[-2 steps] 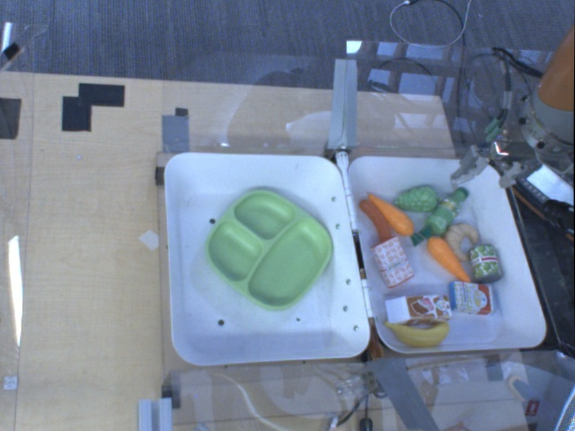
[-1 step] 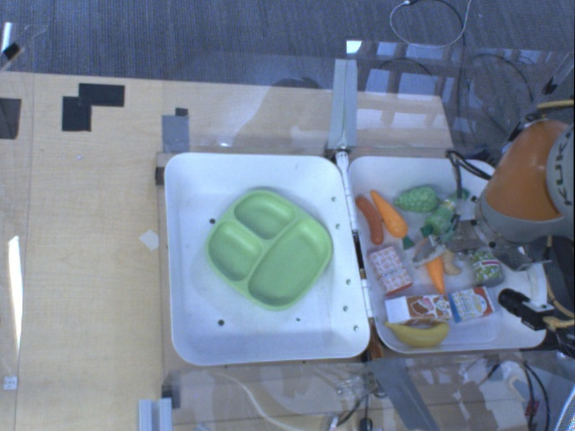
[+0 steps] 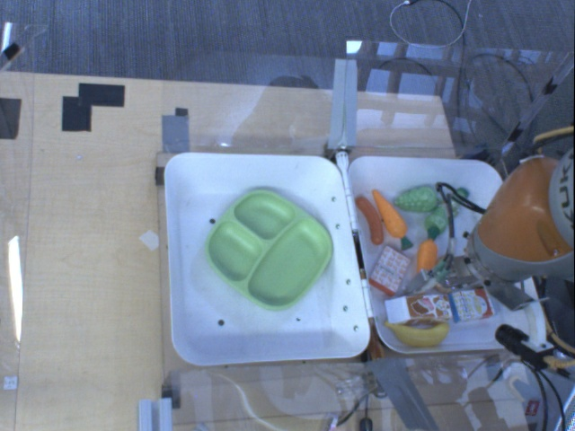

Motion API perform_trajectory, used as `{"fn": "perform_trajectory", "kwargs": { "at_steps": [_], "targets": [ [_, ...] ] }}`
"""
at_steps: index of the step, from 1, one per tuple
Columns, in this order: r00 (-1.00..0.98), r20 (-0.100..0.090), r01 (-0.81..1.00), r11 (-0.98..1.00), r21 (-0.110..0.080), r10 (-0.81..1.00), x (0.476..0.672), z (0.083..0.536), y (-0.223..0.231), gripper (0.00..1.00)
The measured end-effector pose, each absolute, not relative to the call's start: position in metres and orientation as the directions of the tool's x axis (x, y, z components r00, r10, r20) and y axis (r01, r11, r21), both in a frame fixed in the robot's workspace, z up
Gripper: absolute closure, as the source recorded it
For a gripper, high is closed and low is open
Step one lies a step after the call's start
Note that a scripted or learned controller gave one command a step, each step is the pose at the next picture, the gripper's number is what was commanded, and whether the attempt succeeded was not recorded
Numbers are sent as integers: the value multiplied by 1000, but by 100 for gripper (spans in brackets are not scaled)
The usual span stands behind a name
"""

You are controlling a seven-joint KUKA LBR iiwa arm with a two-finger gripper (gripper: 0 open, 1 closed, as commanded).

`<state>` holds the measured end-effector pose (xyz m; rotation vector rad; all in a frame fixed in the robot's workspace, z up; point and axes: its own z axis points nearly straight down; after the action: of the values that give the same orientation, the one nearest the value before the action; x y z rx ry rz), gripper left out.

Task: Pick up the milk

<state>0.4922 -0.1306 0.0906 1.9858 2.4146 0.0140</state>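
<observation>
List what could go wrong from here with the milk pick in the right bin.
1. The milk carton lies flat, crowded by the banana and the small patterned box; a grasp could catch or push a neighbour instead.
2. The end effector sits low among an orange carrot piece and other toy food, which a descent might knock.
3. The carton lies near the right bin's front wall, which may limit finger room.

Milk carton (image 3: 440,307) hemmed by banana (image 3: 419,333)
</observation>
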Motion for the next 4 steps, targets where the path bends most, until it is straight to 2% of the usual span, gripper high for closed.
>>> {"fn": "perform_trajectory", "kwargs": {
  "at_steps": [1,2,3,4],
  "targets": [
    [-194,-6,981,194,23,981,495,102,-130,100],
    [-235,-2,972,235,7,972,500,186,-53,100],
    [-206,0,978,206,4,978,488,184,51,100],
    [-236,0,972,236,3,972,528,185,106,100]
  ]
}}
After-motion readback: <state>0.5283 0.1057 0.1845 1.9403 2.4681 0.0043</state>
